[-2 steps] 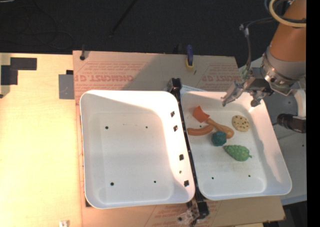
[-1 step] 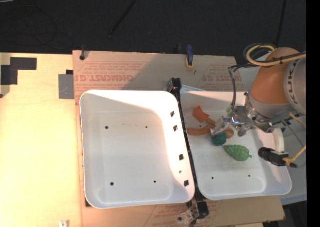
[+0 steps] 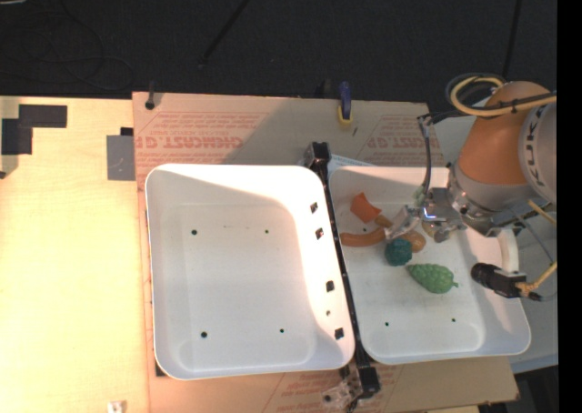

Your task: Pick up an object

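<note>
The arm [image 3: 509,152] comes in from the right and bends down over the right bin [image 3: 455,343], its orange band above the bin's far right corner. The gripper [image 3: 420,220] sits low in the far half of that bin, among a small cluster of things. Whether its jaws are apart or together I cannot tell, since the metal parts blur into the objects beneath them. Just left of the gripper lies an orange piece [image 3: 366,206] near the far edge, and a brown, curved piece [image 3: 362,239] lies toward the bin's left wall. A teal ball [image 3: 398,253] rests just below the gripper, close to or touching it. A green, bumpy object [image 3: 431,277] lies near the ball, toward the bin's middle. The left bin [image 3: 173,220] stands beside it, the two walls touching.
</note>
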`<state>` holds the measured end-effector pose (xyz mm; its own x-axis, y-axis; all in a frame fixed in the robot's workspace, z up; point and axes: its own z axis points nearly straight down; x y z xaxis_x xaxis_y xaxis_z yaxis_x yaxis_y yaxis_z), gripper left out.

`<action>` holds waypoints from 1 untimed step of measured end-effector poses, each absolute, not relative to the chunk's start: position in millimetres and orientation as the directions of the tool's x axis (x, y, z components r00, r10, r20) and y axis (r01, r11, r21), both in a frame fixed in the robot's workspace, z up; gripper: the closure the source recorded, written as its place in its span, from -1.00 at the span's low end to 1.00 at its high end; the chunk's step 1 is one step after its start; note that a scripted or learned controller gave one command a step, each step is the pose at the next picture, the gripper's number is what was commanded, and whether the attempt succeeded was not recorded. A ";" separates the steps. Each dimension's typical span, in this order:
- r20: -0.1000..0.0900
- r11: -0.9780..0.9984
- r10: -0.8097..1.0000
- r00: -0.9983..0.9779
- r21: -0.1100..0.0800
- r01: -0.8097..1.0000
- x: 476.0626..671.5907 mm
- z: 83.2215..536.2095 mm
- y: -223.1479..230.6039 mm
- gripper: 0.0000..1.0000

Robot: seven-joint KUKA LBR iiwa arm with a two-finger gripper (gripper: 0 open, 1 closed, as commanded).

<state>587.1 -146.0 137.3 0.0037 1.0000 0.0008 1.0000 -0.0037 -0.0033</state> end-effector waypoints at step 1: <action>-0.002 -0.003 1.000 0.003 -0.005 1.000 589.7 85.0 -211.8 -1.00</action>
